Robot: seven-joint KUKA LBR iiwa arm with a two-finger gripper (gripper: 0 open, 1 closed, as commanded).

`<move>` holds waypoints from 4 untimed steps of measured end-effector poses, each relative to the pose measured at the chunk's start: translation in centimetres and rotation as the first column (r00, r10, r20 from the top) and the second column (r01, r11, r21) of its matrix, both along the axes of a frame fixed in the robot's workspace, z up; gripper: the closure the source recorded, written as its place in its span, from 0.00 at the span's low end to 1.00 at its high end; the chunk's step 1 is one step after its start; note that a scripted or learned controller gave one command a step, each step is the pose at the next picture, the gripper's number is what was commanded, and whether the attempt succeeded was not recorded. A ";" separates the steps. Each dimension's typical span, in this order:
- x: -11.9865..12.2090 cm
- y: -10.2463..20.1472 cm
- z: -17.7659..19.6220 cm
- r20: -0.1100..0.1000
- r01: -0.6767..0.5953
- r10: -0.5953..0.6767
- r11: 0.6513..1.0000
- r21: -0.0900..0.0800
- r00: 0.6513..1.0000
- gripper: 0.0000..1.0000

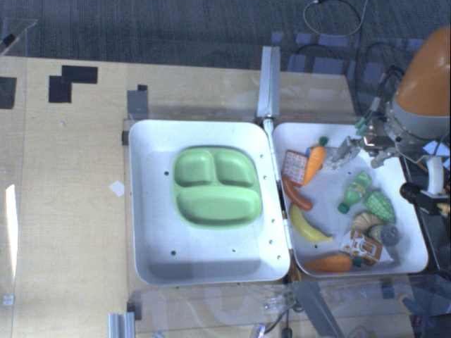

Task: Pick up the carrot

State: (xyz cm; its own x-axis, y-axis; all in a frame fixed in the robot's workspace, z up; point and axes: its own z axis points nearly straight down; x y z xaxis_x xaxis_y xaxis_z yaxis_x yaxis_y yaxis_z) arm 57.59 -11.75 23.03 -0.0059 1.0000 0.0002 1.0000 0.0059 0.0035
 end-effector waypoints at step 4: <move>6.4 7.3 0.1 0.005 -0.302 0.302 0.953 -0.002 0.953 1.00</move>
